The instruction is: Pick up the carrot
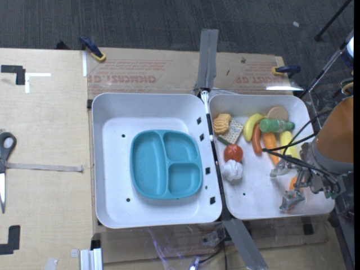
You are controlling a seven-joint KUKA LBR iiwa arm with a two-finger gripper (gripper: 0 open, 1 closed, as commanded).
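Carrot [271,147] lies in the right bin [247,204], crowded against banana [252,125] and sausage [257,139]; gripper [289,198] hangs just below it, finger state unreadable, presumably lining up a grab.

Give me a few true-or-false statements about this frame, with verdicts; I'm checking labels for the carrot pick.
1. The blue divided plate lies in the left bin. True.
2. The carrot lies on the blue plate. False: it lies in the right bin, among the other toy food.
3. The pincer is over the right bin, near its lower right corner. True.
4. The tomato sits in the left bin. False: it is in the right bin, just above a white object.
5. The banana lies in the right bin. True.
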